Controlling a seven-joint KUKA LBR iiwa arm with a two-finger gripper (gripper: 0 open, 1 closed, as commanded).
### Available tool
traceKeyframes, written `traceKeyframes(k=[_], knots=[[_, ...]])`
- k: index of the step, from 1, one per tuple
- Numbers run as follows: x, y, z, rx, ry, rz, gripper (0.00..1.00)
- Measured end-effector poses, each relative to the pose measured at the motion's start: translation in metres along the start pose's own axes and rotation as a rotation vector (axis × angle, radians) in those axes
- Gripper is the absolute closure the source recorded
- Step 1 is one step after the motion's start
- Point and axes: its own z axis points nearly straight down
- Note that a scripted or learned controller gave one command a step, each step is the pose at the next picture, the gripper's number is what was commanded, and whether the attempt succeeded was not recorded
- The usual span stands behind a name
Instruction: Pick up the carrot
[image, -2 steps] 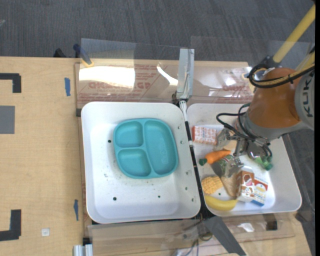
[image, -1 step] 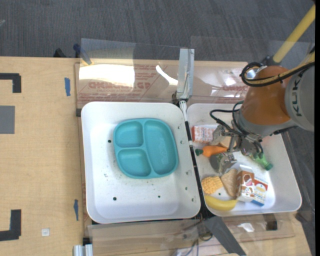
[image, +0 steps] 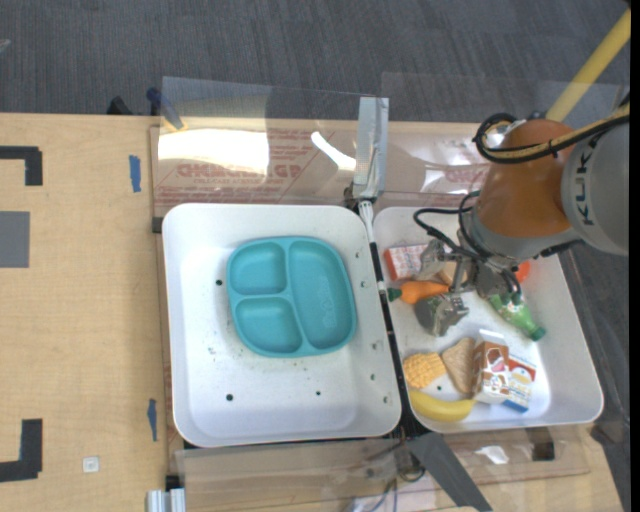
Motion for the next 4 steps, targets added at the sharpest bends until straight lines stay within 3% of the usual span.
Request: traceKeyframes(k=[1, 2, 3, 4], knots=[[-0.010, 0.001, 0.000, -0.001, 0.001, 0.205, 0.00], [0.005, -0.007, 0.000, -0.002, 0.002, 0.356, 0.00], [0.011, 0.001, 0.000, -0.001, 0.005, 0.754, 0.00], [0.009, 0.001, -0.014, -0.001, 0.001, 0.750, 1.00]])
